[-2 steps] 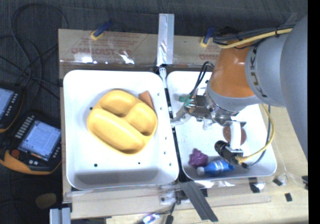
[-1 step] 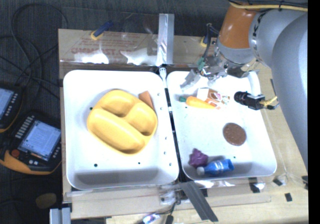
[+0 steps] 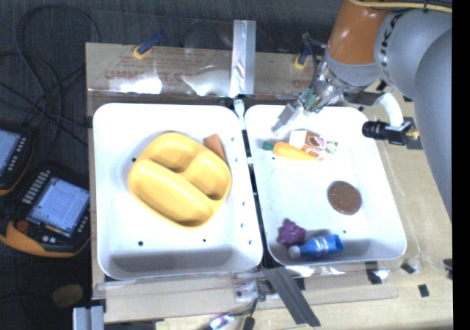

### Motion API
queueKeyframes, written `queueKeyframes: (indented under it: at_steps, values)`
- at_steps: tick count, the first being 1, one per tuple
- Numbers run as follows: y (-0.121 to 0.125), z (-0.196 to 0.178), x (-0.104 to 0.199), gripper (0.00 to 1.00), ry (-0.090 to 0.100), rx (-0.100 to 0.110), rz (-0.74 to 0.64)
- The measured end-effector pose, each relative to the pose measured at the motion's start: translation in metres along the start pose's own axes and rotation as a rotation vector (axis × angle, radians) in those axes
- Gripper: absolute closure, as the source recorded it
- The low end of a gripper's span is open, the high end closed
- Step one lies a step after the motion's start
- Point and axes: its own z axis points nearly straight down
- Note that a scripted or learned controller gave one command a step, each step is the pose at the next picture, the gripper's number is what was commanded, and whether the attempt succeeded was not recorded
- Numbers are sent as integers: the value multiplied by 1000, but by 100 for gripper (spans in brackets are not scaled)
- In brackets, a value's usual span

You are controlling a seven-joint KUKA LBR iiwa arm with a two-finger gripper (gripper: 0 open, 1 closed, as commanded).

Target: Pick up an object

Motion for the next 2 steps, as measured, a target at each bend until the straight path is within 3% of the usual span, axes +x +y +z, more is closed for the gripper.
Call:
queueKeyframes:
  at_steps: [1,2]
  values:
    - [-1,0,-2,0,3,-1,147]
    - [-28,96,1,0,-3,-8,29]
